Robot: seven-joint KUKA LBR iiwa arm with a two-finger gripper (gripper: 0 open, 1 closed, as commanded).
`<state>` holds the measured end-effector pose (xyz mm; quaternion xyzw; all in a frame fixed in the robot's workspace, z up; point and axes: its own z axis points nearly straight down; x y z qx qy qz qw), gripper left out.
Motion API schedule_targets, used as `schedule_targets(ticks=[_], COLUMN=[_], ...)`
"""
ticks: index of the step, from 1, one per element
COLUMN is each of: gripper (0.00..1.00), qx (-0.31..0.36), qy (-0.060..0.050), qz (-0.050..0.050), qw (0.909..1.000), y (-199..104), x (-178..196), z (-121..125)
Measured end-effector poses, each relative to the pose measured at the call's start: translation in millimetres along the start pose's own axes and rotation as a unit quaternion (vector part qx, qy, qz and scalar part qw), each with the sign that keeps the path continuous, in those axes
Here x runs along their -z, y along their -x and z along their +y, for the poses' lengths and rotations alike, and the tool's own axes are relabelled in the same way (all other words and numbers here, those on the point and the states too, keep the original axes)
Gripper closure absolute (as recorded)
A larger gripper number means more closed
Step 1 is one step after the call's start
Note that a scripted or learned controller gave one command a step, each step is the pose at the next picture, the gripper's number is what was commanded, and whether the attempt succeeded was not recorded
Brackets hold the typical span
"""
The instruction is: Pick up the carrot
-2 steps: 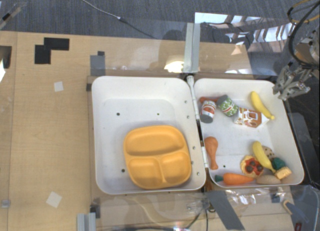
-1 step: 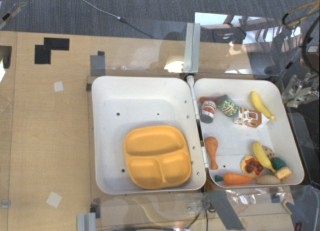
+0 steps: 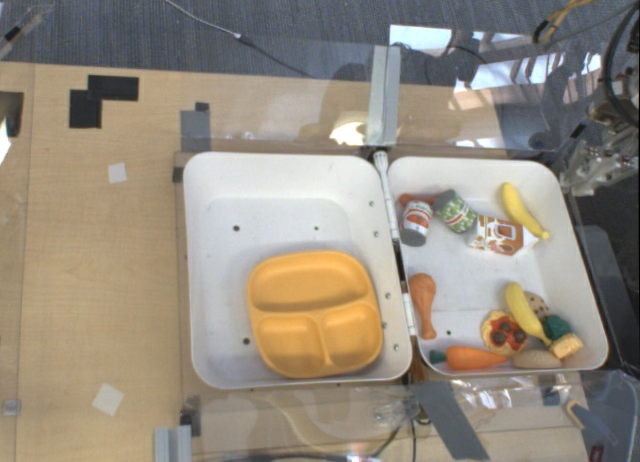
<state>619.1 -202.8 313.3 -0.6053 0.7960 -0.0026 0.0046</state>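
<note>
Left bin holds a yellow divided tray. Right bin holds the carrot at its near edge, beside a chicken drumstick, plus two cans, a carton, two bananas and a pizza slice (crowded corner). Gripper is at the right edge, well apart; finger state cannot be made out.

Orange carrot – green tip, yellow bananas, orange-yellow tray, white bins, red-labelled can
</note>
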Motion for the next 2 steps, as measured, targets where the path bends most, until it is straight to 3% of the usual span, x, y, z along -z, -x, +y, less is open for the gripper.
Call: schedule_targets(ticks=[1,2], gripper=[1.0,1.0], qx=[0.102,0.302], qy=[0.0,0.001], qz=[0.0,-0.001], qw=[0.9948,0.9533], y=[4,11], x=[0,-15], z=[-18,-43])
